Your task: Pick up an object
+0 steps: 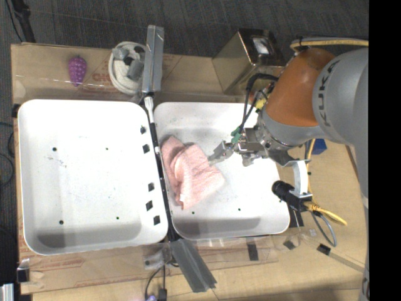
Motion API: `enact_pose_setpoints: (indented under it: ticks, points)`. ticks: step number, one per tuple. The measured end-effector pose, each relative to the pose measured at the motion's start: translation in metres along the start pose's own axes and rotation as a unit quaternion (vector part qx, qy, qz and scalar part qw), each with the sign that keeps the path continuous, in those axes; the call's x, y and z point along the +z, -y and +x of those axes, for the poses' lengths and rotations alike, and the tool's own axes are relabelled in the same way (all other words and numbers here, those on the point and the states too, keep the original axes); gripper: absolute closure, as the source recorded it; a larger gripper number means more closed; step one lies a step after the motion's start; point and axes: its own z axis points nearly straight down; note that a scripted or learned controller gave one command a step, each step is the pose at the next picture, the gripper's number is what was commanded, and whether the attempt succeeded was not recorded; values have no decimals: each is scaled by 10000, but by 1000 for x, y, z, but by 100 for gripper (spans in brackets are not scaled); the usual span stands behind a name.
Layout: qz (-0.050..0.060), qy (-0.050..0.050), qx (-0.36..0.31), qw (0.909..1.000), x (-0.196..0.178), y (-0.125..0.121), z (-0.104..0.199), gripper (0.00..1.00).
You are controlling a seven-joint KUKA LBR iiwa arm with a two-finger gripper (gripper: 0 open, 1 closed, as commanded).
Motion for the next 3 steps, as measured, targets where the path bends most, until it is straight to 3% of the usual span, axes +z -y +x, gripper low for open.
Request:
enact_pose_setpoints:
  ticks: [1,2,3]
  points:
    - [-40,6,-430,9991,119,-28,-12,0]
    - [-19,-7,-451,9990,112,-28,-11,100]
    - [-44,14,-742,9972,-36,-31,44,100]
